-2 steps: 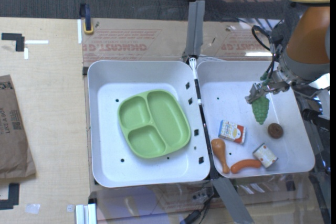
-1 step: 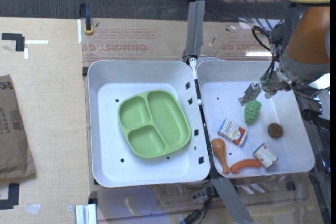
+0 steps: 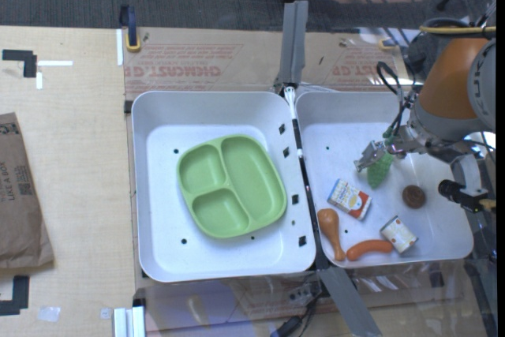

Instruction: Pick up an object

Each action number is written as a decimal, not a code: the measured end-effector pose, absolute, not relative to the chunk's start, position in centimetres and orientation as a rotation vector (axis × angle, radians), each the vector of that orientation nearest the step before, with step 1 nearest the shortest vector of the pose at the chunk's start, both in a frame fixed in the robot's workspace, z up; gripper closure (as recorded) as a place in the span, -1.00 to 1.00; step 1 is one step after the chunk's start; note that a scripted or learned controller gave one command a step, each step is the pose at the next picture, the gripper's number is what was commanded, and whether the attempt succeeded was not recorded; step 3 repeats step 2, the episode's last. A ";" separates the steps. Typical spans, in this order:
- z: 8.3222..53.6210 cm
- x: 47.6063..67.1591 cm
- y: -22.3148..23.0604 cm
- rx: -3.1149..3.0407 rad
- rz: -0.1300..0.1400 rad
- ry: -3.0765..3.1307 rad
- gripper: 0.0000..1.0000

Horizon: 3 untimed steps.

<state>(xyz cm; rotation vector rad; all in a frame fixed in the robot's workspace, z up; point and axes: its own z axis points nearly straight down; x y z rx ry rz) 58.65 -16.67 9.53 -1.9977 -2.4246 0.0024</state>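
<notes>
Seemingly gripper (image 3: 372, 159) fingers narrow, clamped around green object (image 3: 380, 170) above right bin (image 3: 461, 249).

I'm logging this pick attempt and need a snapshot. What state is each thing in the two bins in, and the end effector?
green divided plate: lying flat in the left bin, compartments bare.
green object: in the right bin, at the end effector; a hold on it can't be confirmed.
small carton: lying flat.
brown round piece: resting loose.
drumstick: lying down.
sausage: lying down, beside the drumstick.
white packet: tilted near the front wall.
</notes>
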 end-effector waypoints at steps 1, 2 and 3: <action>10.4 58.7 -16.8 -2.000 0.002 -2.424 1.00; 20.1 63.3 -9.5 -1.988 0.001 -2.434 1.00; 20.1 63.3 -9.5 -1.988 0.001 -2.434 1.00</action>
